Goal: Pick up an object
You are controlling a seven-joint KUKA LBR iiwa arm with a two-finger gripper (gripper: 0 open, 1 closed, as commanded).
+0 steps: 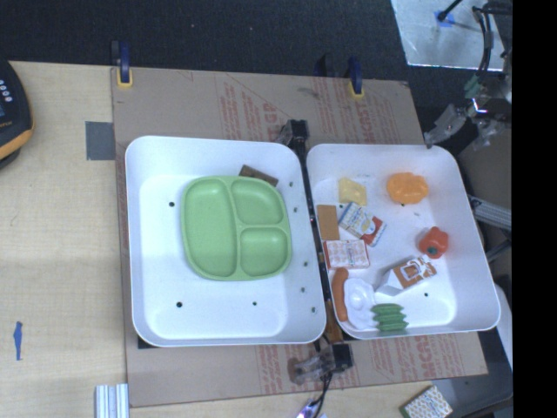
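The right bin holds several small toy foods. An orange round piece lies at its back, with a yellow wedge to the left. A red toy with a green tip sits near the right wall. Along the left wall are a brown strip, a white-and-red packet, a pale boxed packet and an orange-red sausage shape. A small carton, a white piece and a green ridged piece lie toward the front.
The left bin carries a green divided plate, with a brown flat item poking out behind it. Both bins rest on a cardboard sheet clamped at the back. Cables and metal fittings stand past the right bin's far corner.
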